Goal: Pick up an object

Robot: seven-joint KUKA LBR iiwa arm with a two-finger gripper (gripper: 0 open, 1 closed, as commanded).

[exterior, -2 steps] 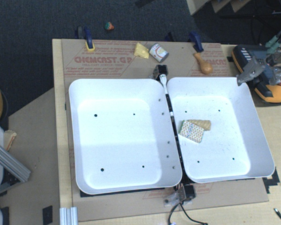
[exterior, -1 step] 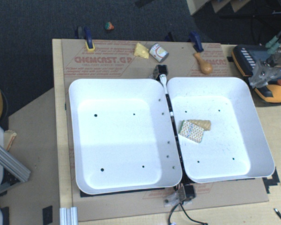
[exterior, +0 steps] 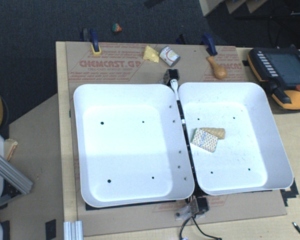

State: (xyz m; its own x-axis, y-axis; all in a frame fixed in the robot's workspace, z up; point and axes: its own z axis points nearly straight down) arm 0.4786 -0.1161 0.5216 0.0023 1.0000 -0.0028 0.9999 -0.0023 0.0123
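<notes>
In the right bin [exterior: 255,174], near its left side, lies a small patterned white packet [exterior: 204,141]. A tan, cone-like piece [exterior: 215,132] rests against the packet's upper right edge. The left bin [exterior: 90,184] sits beside it, sharing the middle seam.
On the brown board behind the bins lie a yellow wedge [exterior: 151,54], a small white and silver box [exterior: 169,56] and a wooden-handled tool [exterior: 216,67]. Blue clamps [exterior: 95,40] hold the board's far edge. A black and orange pendant [exterior: 281,74] sits at the right.
</notes>
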